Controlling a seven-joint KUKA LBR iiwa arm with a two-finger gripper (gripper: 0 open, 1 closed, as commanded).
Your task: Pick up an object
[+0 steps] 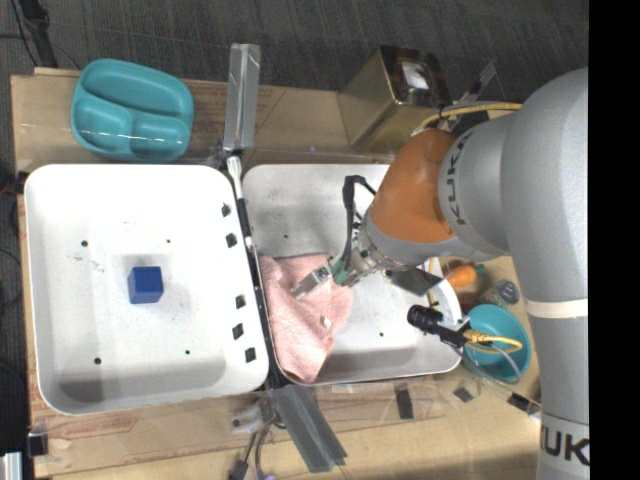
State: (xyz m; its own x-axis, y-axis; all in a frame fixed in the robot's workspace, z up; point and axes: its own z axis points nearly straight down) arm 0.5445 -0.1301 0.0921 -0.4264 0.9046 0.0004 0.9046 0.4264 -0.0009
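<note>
The jaws (322, 277) are seen low in the right bin (300, 193), pressed onto the crumpled pink cloth (305, 318); whether anything is clamped cannot be told. A blue cube (146, 284) is seen in the left bin (60, 193), well apart.

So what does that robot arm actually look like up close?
The arm is thick and rounded, smooth light grey, with a broad orange band above the wrist. KUKA lettering runs along its shell. Black cables loop beside the wrist, and the gripper at the tip is small, metallic, with greenish parts.
</note>
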